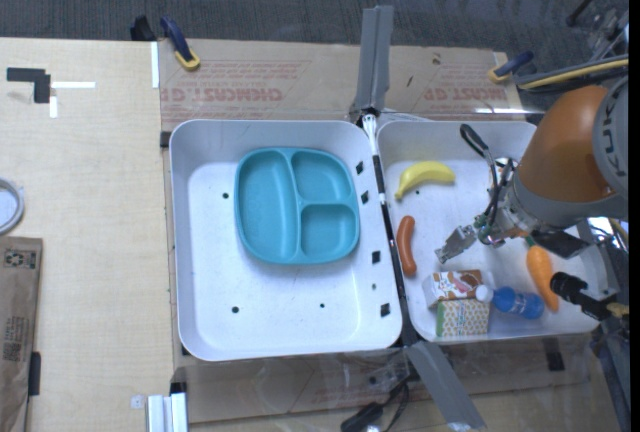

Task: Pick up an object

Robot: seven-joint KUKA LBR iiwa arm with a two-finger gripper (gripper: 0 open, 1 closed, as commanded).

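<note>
Smooth, matt turquoise plastic for the divided plate [297, 205]; glossy white plastic for the bins [200, 250]. Pale, matt wood grain across the desk [80, 180]. Printed brown cardboard [250, 80] behind. Shiny yellow skin on the banana [425, 176]; printed paper on the small carton [460, 302].

A turquoise divided plate [297, 206] sits in the left white bin [200, 250]. In the right white bin [420, 325]: a yellow banana [424, 177], a red-orange sausage [406, 245], an orange carrot [540, 277], a blue bottle with a white cap [512, 301] and a carton [459, 304] (brown top, green lower half). The arm's band [566, 152] is orange; the bench [80, 210] is pale wood.
</note>
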